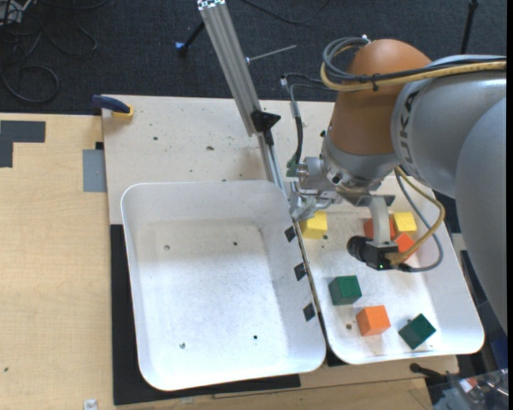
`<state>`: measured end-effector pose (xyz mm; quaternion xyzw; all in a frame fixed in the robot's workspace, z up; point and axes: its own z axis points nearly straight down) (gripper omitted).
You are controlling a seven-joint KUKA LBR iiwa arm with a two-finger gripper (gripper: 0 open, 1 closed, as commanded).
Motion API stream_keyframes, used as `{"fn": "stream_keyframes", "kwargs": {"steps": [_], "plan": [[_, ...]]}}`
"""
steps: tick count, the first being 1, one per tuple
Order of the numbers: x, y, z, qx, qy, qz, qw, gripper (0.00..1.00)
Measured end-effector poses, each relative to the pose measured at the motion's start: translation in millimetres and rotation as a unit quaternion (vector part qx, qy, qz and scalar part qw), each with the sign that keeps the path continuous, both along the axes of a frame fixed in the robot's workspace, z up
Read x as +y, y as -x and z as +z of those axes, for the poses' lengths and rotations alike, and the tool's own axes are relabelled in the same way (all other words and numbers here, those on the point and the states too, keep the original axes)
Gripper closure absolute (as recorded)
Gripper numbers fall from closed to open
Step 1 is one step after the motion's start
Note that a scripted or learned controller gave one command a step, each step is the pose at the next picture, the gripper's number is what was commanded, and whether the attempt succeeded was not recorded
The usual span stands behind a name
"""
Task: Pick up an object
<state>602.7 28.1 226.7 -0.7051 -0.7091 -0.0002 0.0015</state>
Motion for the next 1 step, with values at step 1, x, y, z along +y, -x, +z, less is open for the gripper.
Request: {"fn": "stream_keyframes", "kwargs": {"steps": [1], "plan": [[55.2,0.6,10.0,0.0,0.0001,0.0,1.0,1.0]]}}
